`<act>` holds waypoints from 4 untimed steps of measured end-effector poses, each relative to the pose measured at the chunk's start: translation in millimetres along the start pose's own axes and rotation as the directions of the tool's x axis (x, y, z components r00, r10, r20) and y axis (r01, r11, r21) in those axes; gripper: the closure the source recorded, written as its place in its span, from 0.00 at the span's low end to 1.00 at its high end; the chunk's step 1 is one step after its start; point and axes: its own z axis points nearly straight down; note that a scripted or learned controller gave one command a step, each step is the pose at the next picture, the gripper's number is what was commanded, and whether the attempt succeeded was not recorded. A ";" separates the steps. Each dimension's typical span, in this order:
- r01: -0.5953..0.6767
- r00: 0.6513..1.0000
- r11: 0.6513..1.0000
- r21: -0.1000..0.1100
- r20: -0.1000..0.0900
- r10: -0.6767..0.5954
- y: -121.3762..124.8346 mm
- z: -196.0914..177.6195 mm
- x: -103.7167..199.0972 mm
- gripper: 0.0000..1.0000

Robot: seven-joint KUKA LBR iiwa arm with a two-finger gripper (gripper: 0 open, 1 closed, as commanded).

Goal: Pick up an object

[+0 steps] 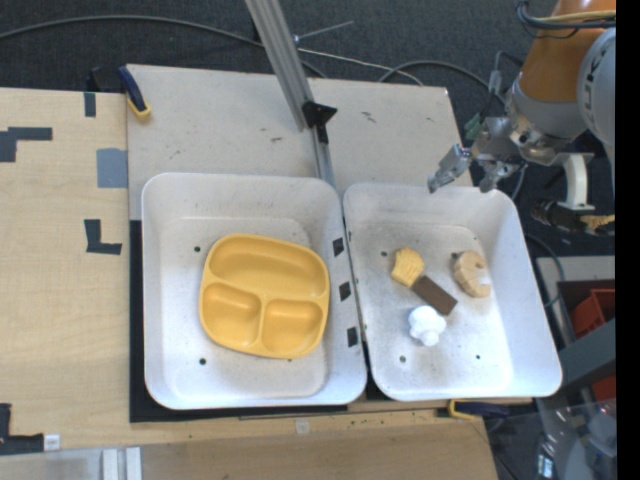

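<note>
Spread apart and holding nothing, the jaws of the gripper hang above the far rim of the right bin, whose floor keeps a yellow block, brown bar, bread roll and white lump within reach.

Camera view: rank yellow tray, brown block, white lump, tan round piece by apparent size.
1. yellow tray, by far the largest
2. tan round piece
3. brown block and white lump: these look about alike, so I won't rank them; the tan piece's lead over them is slight too.
</note>
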 end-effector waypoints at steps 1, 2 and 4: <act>-0.001 1.000 1.000 0.000 0.000 0.001 -0.1 0.0 -0.2 0.00; -0.001 1.000 1.000 0.005 0.000 0.001 7.8 58.5 -2.8 0.00; -0.001 1.000 1.000 0.002 0.001 0.001 0.4 149.6 -3.9 0.00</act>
